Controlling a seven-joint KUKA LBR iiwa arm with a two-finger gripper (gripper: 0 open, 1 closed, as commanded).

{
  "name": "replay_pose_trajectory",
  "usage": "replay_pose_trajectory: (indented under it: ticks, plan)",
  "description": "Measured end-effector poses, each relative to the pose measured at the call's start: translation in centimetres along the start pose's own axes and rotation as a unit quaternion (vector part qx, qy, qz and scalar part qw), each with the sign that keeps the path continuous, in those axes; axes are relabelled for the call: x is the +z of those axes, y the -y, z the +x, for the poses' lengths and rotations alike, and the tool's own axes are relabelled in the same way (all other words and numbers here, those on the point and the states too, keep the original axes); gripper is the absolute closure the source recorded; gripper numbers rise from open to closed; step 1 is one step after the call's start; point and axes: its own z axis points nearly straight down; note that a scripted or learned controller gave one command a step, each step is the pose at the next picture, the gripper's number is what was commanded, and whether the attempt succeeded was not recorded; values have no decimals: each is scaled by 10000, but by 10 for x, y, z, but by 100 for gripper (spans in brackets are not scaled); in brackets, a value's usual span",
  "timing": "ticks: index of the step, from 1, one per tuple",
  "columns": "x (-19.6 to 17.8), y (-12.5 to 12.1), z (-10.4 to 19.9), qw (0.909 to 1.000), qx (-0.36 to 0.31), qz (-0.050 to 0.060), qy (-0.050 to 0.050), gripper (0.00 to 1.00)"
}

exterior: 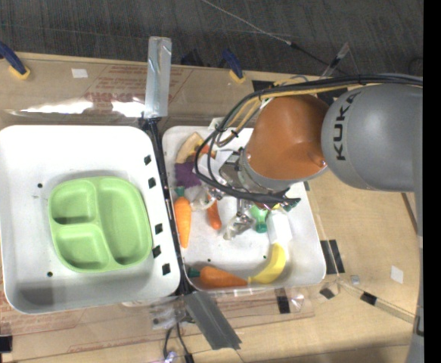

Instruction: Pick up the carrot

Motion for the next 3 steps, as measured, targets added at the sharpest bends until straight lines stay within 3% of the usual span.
replay_pose_trajectory:
  ticks: [1,2,3]
  plan:
    - [0,-17,15,9991,421,1,-4,0]
    - [-1,-50,42,9890,1478,14,28,0]
    - [-9,-55,39,9898,1422,-45,9,100]
